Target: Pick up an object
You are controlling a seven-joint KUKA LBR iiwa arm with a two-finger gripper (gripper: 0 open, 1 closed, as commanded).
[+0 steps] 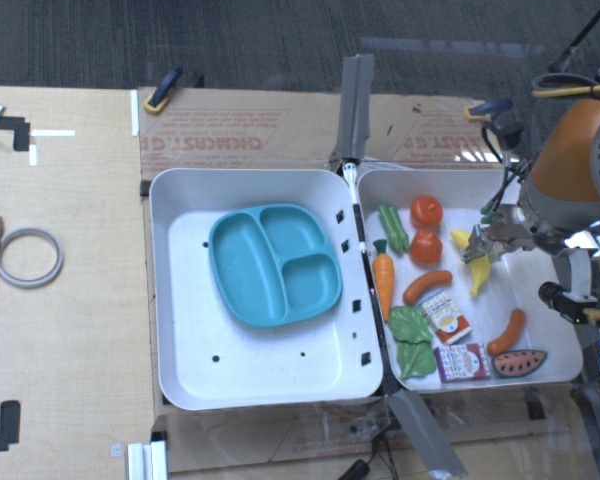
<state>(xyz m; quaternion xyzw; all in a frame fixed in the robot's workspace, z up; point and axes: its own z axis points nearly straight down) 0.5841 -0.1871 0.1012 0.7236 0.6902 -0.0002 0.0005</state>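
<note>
Near the right side of the frame, inside the right bin [570, 363], a yellow banana [477, 271] lies with its long axis running from upper left to lower right, and it seems the likely thing to pick, because the claw [483, 240] hangs directly over its upper end. The banana continues from the claw downward in the frame, so the claw is above one tip and not above the middle; I judge that a small shift toward the lower edge of the frame would centre it better. How far the claw is open I cannot tell, since the metal parts are dark and blurred there, and no object is visible between them. To the left of the banana are two red tomatoes [426, 211], a sausage [426, 287] and a carrot [383, 278]. The left bin [180, 368] carries a blue divided plate [276, 264], well apart from the claw.
</note>
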